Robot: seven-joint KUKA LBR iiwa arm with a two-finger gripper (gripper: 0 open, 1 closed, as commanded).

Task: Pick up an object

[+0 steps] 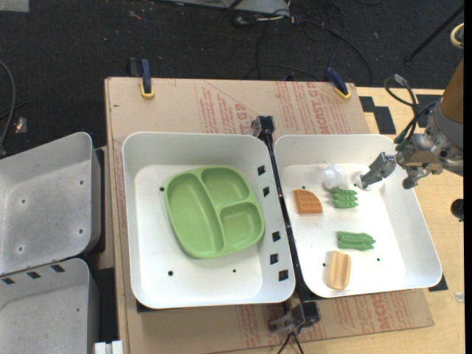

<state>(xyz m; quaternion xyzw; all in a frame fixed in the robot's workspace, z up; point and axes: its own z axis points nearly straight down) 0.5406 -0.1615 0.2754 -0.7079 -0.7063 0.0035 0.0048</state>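
Gripper (pixel 375 172): jaw state cannot be told; held just right of pea pod (pixel 343 198). Descent should be centred over pod.

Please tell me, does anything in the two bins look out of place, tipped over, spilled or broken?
Nothing stands out. The green divided plate lies flat in the left bin, turned at a slant. In the right bin the orange piece, two green pieces, tan piece and white object lie apart, unbroken. The end effector is above that bin.
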